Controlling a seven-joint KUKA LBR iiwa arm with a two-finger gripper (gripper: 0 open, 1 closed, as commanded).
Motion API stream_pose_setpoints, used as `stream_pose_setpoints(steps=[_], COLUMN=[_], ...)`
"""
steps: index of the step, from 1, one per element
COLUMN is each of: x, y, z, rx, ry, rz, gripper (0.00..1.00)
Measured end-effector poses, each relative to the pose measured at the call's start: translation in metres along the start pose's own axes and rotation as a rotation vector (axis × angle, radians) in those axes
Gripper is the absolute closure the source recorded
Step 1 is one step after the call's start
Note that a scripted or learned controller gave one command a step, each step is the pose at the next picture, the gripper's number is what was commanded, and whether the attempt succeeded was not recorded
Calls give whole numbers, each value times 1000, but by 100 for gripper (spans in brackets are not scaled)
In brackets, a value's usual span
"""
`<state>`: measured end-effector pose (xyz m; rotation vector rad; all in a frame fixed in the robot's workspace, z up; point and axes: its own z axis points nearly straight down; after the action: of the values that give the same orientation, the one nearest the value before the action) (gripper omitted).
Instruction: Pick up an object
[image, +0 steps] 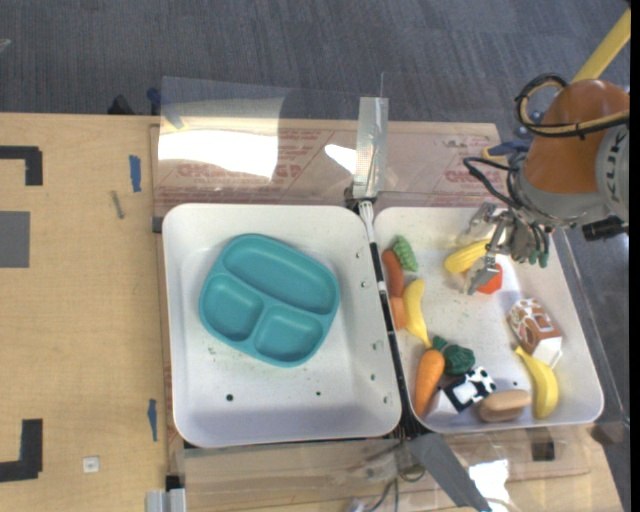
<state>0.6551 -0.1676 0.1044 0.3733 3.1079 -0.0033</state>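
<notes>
My gripper (492, 262) hangs low over the back part of the right bin (585, 345), its fingers pointing down among a small knot of toy food. Just to its left, towards the divider, lies a yellow piece, a corn cob or short banana (466, 258) by the look of it; its long axis runs up and to the right, so its nearer end comes in right at my fingertips. Directly under and slightly in front of the tips sits a small orange-red piece (488, 282), too hidden by the fingers for me to name it.

Whether my fingers are spread or closed I cannot tell: cables and the wrist hardware cover the gap, and I see nothing clearly pinched between them. So I claim no hold on anything.

The relation that matters, as I judge it, is sideways: the yellow piece is offset to the left of my tips, not centred beneath them, and it lies at a slant. A grasp on it would want the fingers set across its short width. The orange-red piece is closer to being under me, and may be the easier target.

The other toys, a long banana (541, 382), a carrot (427, 378) and a bread roll (504, 404), lie well apart towards the bin's front. The left bin (190, 400) holds a teal divided plate (268, 298).
</notes>
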Motion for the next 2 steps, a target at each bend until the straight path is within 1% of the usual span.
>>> stream_pose_setpoints(steps=[1, 2], x=[25, 38], y=[40, 62], z=[16, 15], rx=[-2, 0], ry=[5, 4], rz=[131, 224], gripper=[0, 0])
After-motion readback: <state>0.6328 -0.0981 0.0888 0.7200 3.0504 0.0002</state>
